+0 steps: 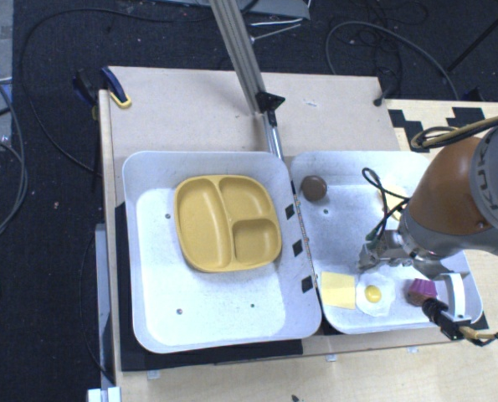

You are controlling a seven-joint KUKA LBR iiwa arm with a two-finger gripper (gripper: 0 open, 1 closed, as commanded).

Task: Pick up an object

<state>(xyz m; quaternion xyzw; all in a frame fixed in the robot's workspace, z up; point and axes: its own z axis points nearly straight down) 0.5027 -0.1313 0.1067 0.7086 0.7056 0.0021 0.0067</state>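
In the right bin (341,203) lie a brown round object (314,188) near the back left, a yellow cheese slice (338,291) at the front left, a fried egg (374,296) beside it, and a small magenta object (421,291) at the front right. The arm's orange-banded wrist covers the bin's right side. My gripper (380,256) points down just behind the fried egg, a little above the bin floor. Nothing shows between its fingers.
The left bin (156,308) holds a yellow divided plate (228,222). A grey pole (240,48) slants from the top to the seam between the bins. Black cables cross the right bin near the arm. Dark floor with cables surrounds the bench.
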